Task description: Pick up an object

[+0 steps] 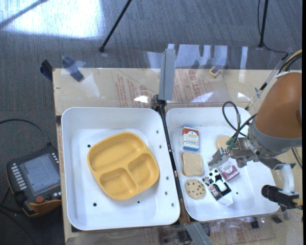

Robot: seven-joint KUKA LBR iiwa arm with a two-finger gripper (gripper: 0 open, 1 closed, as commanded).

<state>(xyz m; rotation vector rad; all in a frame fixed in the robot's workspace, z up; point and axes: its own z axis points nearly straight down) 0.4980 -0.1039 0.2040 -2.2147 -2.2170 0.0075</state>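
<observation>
Gripper: at the end of the grey arm with its orange band, reaching in from the right and low over the right bin. Metal parts and cabling crowd the tool end, so the spread of the tool cannot be told from this slanted view, nor whether it grasps anything. It sits directly above a small red-and-white carton, seemingly touching or just over it; no object is plainly seen gripped.

Right bin, contents:
- Red-and-white carton, under the gripper, near the bin's middle.
- Black-and-white patterned carton, lying tilted, just beside and below the red-and-white one.
- Blue, white and orange box, flat, toward the upper left of the bin.
- Toast-shaped slice, tan, just below the blue box.
- Round chip cookie, below the toast, near the left wall.
- Pale tan round piece, partly hidden behind the gripper; its identity is uncertain.

Left bin, contents:
- Yellow divided plate, three compartments, lying flat near the centre, turned at an angle to the bin walls.

Off the bench: a teach pendant on the carpet at left.
</observation>
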